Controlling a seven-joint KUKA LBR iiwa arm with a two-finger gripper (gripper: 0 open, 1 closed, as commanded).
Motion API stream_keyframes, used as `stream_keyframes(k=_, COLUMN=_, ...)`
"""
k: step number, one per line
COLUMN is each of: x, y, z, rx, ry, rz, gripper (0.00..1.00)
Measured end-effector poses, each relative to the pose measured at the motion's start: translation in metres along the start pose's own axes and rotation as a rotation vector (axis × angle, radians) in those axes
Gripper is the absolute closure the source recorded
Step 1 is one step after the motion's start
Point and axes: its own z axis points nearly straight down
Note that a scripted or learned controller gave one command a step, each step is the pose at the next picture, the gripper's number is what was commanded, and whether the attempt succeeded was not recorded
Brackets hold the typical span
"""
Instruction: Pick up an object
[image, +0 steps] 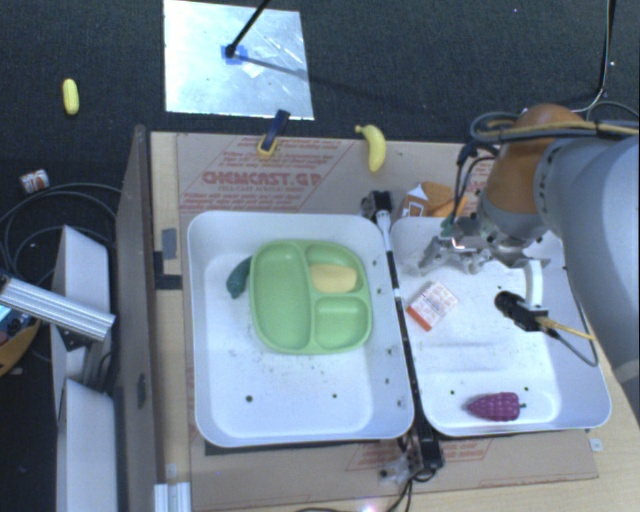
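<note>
- No object has been picked yet. The nearest candidate is the red-and-white packet (432, 304), lying flat on the floor of the right bin (480, 365) near its left wall.
- Just beyond the packet stands the tool (458, 252), low over the far part of the same bin. Nothing shows in its grasp, and I cannot tell whether it is set wide or narrow.
- An orange-and-white wrapper (425, 200) lies at the far rim of that bin, close behind the tool.
- A purple grape bunch (495, 405) sits well apart, at the near end of the bin.
- Step in hand, as I judge it: the approach, with the tool hovering between the packet and the wrapper and no grasp made.
- The next move calls for settling on one target, most likely the packet. The tool must be centred over it and brought down to the floor, since so flat a thing gives little to close on.
- The left bin (290, 405) holds a green divided plate (295, 300) with a yellow piece (335, 277) in one compartment and a dark green item (238, 277) touching its left edge.
- A banana (373, 147) lies on the table (300, 175) beyond the bins.
</note>
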Motion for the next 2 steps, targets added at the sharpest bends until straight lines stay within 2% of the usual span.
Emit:
stream_keyframes(k=1, x=0.014, y=0.019, z=0.000, rx=0.000, ry=0.001, rz=-0.001, gripper=0.00)
stream_keyframes(k=2, x=-0.026, y=0.003, z=0.001, rx=0.004, ry=-0.001, rz=0.008, gripper=0.00)
